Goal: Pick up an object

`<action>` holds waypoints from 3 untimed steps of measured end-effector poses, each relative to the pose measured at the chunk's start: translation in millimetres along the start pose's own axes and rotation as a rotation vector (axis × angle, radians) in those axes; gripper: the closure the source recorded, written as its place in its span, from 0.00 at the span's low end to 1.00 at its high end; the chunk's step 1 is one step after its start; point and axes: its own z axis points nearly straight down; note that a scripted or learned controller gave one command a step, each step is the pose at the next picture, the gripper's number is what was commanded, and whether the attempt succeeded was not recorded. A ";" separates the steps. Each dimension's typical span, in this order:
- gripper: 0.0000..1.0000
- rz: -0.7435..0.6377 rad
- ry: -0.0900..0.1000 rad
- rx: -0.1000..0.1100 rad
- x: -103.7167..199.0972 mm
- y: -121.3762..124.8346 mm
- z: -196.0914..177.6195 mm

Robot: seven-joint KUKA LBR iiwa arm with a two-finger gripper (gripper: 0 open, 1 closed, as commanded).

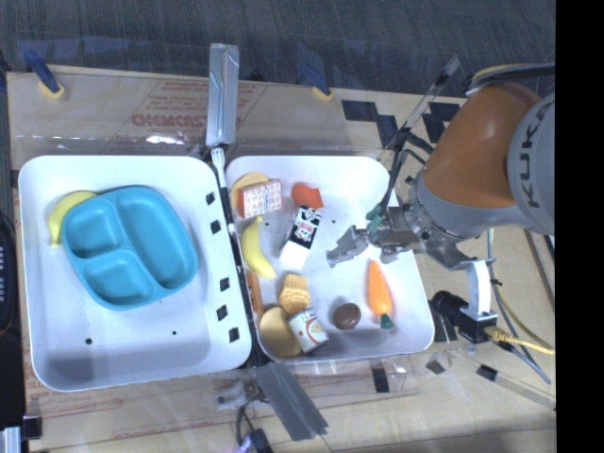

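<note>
Altogether two bananas, one carrot.

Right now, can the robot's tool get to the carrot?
Probably yes. The tool hangs over the right bin, just up and left of the carrot. The carrot lies flat on bare bin floor with nothing on top of it; the brown ball sits apart from it.

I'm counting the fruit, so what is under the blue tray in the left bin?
A yellow banana pokes out from beneath the blue tray at its upper-left edge, against the left bin wall. The tray covers the rest of the banana and anything else lying beneath.
</note>
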 end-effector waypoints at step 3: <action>1.00 0.063 0.001 -0.010 82.0 86.5 56.7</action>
